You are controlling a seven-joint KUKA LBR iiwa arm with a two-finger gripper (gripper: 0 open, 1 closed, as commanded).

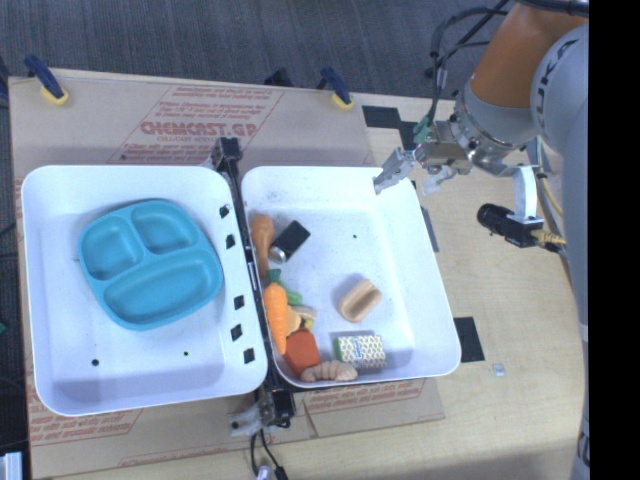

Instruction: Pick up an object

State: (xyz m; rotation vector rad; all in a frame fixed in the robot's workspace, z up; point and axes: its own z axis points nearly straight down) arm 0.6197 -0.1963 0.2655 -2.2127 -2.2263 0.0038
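Here the gripper (400, 171) hangs over the right bin's (400, 268) far right corner; whether its jaws are spread cannot be told. The bread roll (359, 299) lies alone mid-bin, well apart from the gripper, probably light, soft and slightly squashy; pinching across its narrow width looks safest.

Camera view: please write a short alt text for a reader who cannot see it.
A grey robot arm's two-finger gripper hangs over the far right corner of the right white bin, which holds toy food including an orange plastic carrot. The left white bin holds a blue divided plastic tray.
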